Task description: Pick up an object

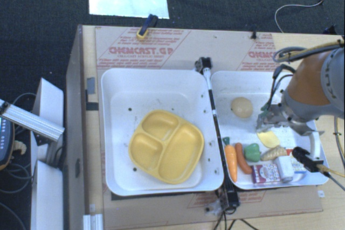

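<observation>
Two shallow white bins sit side by side across the middle of the frame: the left bin (110, 116) holds one thing, a yellow divided plate (166, 145) with three compartments, smooth and glossy like moulded plastic, rounded at its corners and lying slightly askew. The right bin (226, 83) holds a cluster of small items toward its lower edge, seven that can be counted. There is one pale beige rounded lump (242, 107), matte and egg-like, lying alone in the middle of that bin; one flat yellow piece (268, 139) to its lower right; one orange carrot (230, 162) standing lengthwise against the bin's left wall; one red-orange sausage-like piece (242, 158) just beside it; one green pepper-shaped piece (252, 152) touching that; one whitish tapered root shape (274, 153); and one red-and-white printed carton (265, 173) at the bottom edge, with a white cylinder lying just right of it. The grey arm with its orange band reaches in from the right, and the gripper (268, 118) hangs over the right bin between the beige lump and the yellow piece, just above the latter. How far apart its jaws stand cannot be told, and nothing is seen between them.
</observation>
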{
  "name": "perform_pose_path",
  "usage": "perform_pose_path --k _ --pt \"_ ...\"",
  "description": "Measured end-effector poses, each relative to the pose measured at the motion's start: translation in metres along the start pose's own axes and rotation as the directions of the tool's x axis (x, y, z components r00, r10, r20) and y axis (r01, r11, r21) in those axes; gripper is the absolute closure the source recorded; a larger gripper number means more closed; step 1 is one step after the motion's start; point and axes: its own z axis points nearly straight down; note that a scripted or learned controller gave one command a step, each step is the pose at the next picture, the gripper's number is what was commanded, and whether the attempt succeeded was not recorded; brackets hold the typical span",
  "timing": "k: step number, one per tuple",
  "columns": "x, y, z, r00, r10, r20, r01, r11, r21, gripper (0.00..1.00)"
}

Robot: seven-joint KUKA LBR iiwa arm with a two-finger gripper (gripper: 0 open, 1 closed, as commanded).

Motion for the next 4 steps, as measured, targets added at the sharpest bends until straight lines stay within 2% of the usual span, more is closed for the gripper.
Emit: perform_pose_path --k 1,2,3,4 --pt "0.0 0.0 0.0 1.0 0.0 0.0 0.0 1.0 0.0 0.0" --pt "0.016 0.104 0.004 1.0 -0.003 -0.001 0.003 1.0 0.002 0.0" --pt "0.029 0.1 0.011 1.0 -0.003 -0.001 0.003 1.0 0.003 0.0" --pt "0.028 0.101 0.0 1.0 -0.006 0.001 0.006 1.0 0.0 1.0"
